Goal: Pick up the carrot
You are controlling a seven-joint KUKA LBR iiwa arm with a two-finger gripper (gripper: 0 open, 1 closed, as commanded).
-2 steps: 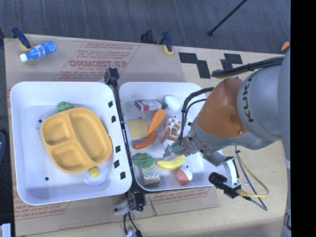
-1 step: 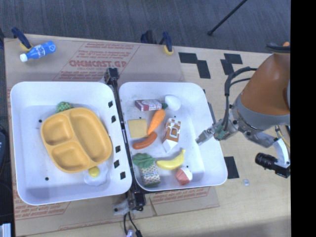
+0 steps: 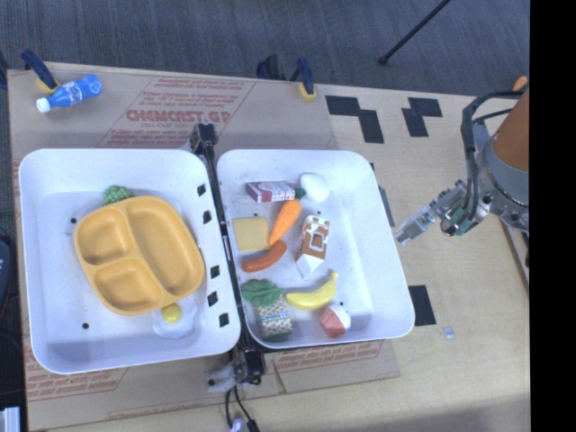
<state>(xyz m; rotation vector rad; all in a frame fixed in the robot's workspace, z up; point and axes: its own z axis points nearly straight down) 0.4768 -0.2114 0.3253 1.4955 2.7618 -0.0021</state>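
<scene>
The orange carrot (image 3: pixel 286 220) lies tilted in the middle of the right bin (image 3: pixel 385 268), its thick end toward the bin's far side. It sits between a yellow cheese slice (image 3: pixel 250 234) and a small milk carton (image 3: pixel 312 239), with a red-brown sausage (image 3: pixel 264 258) just below its tip. My gripper (image 3: pixel 421 222) hangs outside the bin, over the bench to the right of the bin's right wall, well away from the carrot. Nothing is seen held in it.
The right bin also holds a pink box (image 3: pixel 270 192), a white egg (image 3: pixel 314 186), a banana (image 3: pixel 313 295), a green leaf (image 3: pixel 261 291) and a red piece (image 3: pixel 335 320). In the left bin (image 3: pixel 45 331) lie a yellow divided plate (image 3: pixel 138 253), broccoli (image 3: pixel 115 193) and a fried egg (image 3: pixel 173 316). A blue bottle (image 3: pixel 70 93) lies far left.
</scene>
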